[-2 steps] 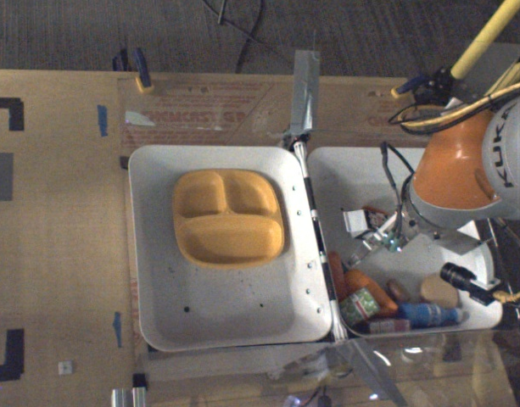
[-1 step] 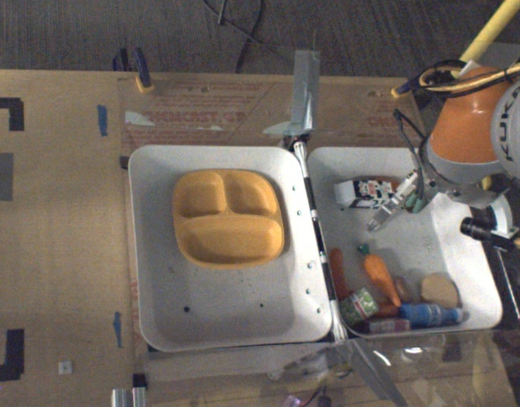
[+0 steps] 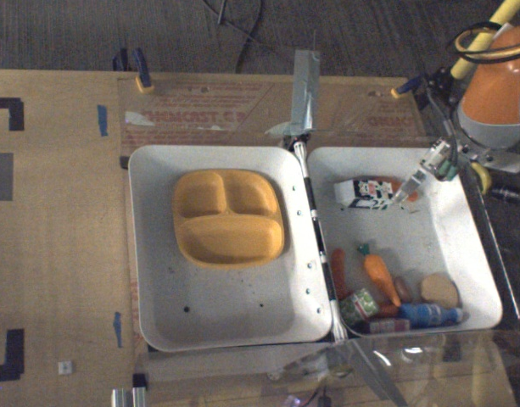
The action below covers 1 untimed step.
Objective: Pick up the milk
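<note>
Camera view, contents listed from the lower edge of the frame upward.

Table point(image 3: 56, 227): tan board surface, carrying two shallow white bins side by side.

Right bin point(image 3: 463, 244), lower edge: a blue bottle point(image 3: 431, 315) is lying on its side along the near wall; a green-wrapped item point(image 3: 359, 305) is sitting at the lower left corner; a round tan item point(image 3: 439, 291) is resting just above the bottle; a carrot point(image 3: 380, 275) is lying at a slant in the middle, with a thin reddish item point(image 3: 338, 270) near the left wall.

Left bin point(image 3: 158, 312): an orange sectioned tray point(image 3: 229, 216) is lying flat in its upper half.

Right bin, upper part: the milk point(image 3: 363, 192), a small white carton with black markings, is lying on its side near the far wall, left of centre.

Pincer point(image 3: 410, 189): it is hanging just beside the milk's right end, reaching in from the upper right of the frame; whether its fingers are spread or closed cannot be told, and the carton is not seen between them.

Arm point(image 3: 493, 100): the orange band is showing at the upper right.
</note>
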Each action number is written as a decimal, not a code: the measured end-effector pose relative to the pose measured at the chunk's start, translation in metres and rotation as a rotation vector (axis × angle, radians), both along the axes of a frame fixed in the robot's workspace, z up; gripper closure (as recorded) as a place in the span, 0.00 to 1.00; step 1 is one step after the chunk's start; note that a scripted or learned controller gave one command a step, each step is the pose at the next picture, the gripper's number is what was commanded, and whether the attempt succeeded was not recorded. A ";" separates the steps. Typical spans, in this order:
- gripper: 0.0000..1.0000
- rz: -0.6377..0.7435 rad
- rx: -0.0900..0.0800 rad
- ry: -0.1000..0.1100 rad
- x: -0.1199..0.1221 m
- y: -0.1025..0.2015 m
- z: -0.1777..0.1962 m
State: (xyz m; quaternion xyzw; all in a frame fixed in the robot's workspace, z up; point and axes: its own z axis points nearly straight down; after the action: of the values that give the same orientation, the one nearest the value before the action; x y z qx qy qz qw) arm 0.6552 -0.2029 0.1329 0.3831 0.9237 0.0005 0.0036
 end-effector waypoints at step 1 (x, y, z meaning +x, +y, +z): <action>1.00 -0.001 -0.001 -0.007 0.002 0.000 0.011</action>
State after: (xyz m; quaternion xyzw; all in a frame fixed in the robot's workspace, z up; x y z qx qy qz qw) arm 0.6571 -0.2031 0.1442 0.3837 0.9234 0.0016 0.0072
